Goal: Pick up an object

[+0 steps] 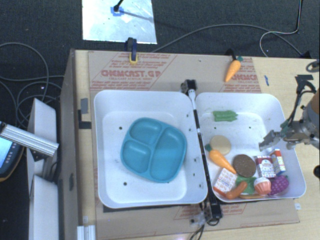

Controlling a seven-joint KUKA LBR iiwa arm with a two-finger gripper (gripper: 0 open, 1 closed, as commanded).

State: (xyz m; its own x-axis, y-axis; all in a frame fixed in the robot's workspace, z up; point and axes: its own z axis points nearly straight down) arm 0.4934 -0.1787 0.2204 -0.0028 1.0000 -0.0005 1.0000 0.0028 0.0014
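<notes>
We count two bins: the left bin (107,149) holds one blue plate (154,149); about nine toys (245,165) crowd lower right. Whether the jaws (272,140) at right are open, we cannot tell.

I saw the gripper (271,140) over the right bin (250,106) — toys clustered below it — blue plate (154,149) in the left bin (115,106).

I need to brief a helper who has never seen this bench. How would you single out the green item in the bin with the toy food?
Start at the right-hand white bin, the one crowded with toy food. Most pieces cluster along its near edge; the green item lies alone near the far wall, behind the pale round piece. It is the only flat, all-green piece standing apart.
</notes>
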